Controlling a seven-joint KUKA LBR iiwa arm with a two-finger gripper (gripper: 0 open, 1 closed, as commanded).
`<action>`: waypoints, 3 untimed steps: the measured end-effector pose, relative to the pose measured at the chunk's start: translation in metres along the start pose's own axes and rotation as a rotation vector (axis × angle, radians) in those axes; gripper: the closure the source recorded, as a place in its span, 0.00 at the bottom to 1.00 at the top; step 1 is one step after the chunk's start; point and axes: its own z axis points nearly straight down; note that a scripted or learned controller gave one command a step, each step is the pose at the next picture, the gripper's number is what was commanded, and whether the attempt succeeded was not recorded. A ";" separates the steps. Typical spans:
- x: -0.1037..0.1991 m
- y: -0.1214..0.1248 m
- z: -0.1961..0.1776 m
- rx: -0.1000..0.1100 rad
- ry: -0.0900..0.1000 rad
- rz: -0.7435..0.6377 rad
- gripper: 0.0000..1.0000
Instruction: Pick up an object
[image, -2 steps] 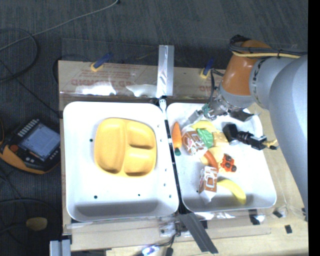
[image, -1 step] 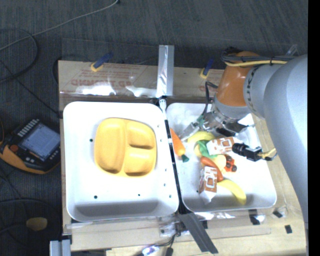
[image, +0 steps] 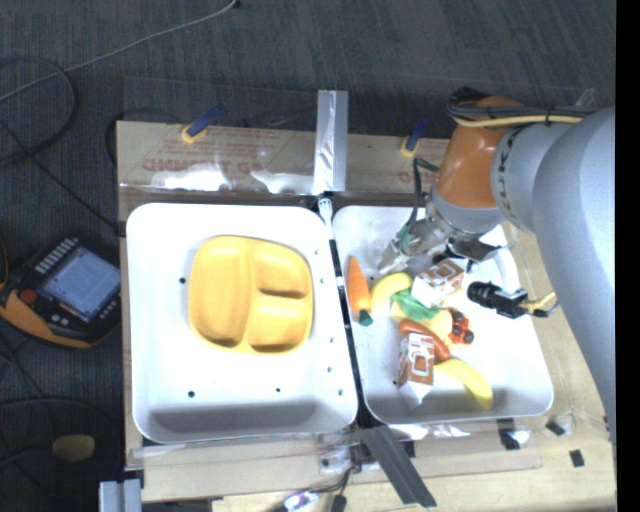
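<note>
1. Several toy foods are lying piled in the right bin: a carrot, a banana, a small carton.
2. I am picking the carrot, lying apart by the left wall, for a clean approach.
3. The end effector is hovering over the pile's far edge; I cannot tell its state.
</note>
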 end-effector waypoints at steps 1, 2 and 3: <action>-0.007 0.029 0.010 0.003 0.004 0.288 1.00; -0.007 0.029 0.012 0.005 0.002 0.288 0.00; 0.003 -0.035 0.010 0.002 0.003 0.071 0.00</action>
